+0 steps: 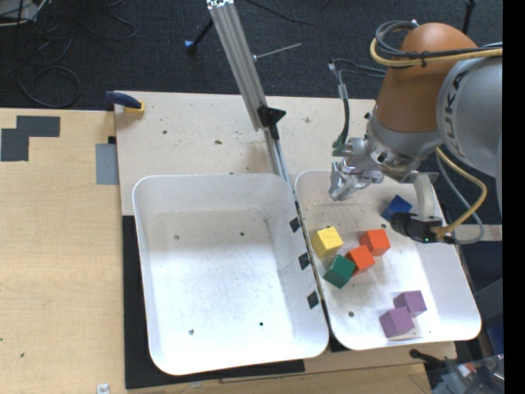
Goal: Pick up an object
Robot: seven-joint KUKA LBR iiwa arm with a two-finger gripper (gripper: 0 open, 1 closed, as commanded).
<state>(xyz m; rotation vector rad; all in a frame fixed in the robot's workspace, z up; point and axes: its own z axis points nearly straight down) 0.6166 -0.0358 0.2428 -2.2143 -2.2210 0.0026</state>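
Dark carpet strewn with cables lies behind a pale wooden bench (57,245) that carries two shallow white bins side by side. All the blocks sit in the right bin (459,322), which suggests the left bin (213,269) is kept as the place to drop them. A yellow block (329,240), a green block (339,271) and two orange blocks (369,250) lie bunched near the divide between the bins, the green one touching an orange one. Two purple blocks (403,313) rest together toward the near edge, and a blue block (397,207) sits by the far right wall, partly behind the arm's cabling. The arm's hand (341,189) hangs over the far end of the right bin, above bare floor and apart from every block; nothing is seen between its fingers, and whether they are spread or closed cannot be told at this size. Judging by that, no block is picked yet, and the yellow one is nearest. Part of the maker's name, "KU", can be read on the grey arm (472,109). A slanted metal rail (246,72) carries a checkered tag at its top.
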